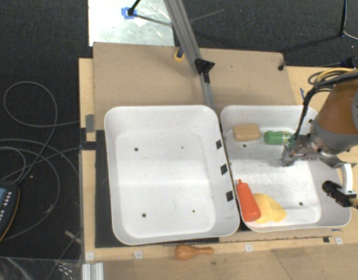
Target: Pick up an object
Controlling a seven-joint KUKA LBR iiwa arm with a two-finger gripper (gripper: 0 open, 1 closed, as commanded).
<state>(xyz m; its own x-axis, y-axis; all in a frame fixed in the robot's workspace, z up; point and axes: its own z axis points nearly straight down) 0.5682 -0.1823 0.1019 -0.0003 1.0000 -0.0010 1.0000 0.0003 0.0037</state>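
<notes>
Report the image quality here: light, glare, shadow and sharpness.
Camera view: even, soft overhead light; the white bins look bright but keep their rims and dots; a pale glare patch lies on the floor sheet at top; shadows are faint; the tool is small and slightly blurred; the green item stays soft-edged.

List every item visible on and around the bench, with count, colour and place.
bins: 2, white, side by side on the bench
tan block: 1, beige, right bin, far side
green object: 1, green, right bin, beside the tan block
orange bottle: 1, orange-red, right bin, near left corner
yellow object: 1, yellow, right bin, touching the orange bottle
wooden piece: 1, brown, bench edge in front of the bins
handheld pendant: 1, dark, floor at left
gripper: 1, grey, over the right bin near the green object
</notes>
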